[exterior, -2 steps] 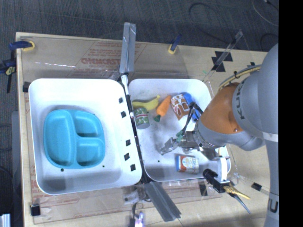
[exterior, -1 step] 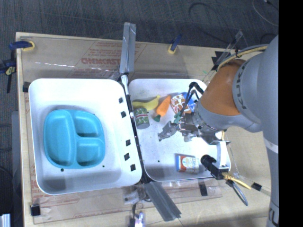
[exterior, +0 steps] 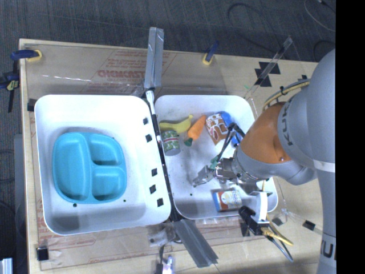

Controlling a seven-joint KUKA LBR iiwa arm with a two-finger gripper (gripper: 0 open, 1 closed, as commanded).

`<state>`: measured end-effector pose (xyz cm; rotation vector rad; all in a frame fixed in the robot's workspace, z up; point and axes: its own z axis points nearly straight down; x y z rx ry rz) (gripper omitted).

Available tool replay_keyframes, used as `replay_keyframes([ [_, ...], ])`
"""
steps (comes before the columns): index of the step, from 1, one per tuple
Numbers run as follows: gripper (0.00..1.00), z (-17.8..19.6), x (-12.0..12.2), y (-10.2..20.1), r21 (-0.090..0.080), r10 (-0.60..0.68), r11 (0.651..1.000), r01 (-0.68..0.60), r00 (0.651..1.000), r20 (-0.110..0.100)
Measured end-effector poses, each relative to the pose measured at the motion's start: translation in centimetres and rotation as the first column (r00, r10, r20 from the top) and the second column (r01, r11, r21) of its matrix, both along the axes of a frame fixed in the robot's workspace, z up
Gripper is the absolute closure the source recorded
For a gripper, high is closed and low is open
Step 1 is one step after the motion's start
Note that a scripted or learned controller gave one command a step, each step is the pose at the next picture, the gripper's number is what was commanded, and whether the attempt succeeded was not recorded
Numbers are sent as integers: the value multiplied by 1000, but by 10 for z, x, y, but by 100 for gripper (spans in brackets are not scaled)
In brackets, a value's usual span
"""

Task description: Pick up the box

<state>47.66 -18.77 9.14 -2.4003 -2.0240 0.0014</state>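
Surface [exterior: 85,61] carries two white bins side by side. Left bin [exterior: 45,113] holds a blue divided tray [exterior: 89,166]. Arm [exterior: 302,136] reaches over the right bin [exterior: 177,210], its orange band [exterior: 262,144] sitting above the bin's right half. End effector [exterior: 201,177] is low over the bin floor near the middle, nothing visible between the fingers; opening width can't be told from this angle. Box [exterior: 229,198] lies flat near the front wall, just beside the wrist and partly under it. At the back: a second patterned box [exterior: 215,128], carrot [exterior: 195,128], banana [exterior: 177,125], small can [exterior: 171,143]. Risks: end effector sits left of the box, so a close here likely grabs air; flat box near the wall gives little finger clearance and may slide; two boxes, wrong-target pick possible.
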Motion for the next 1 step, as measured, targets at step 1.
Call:
replay_keyframes([
  [1,0,0,76,3,1,-110,994,110,994,-2],
])
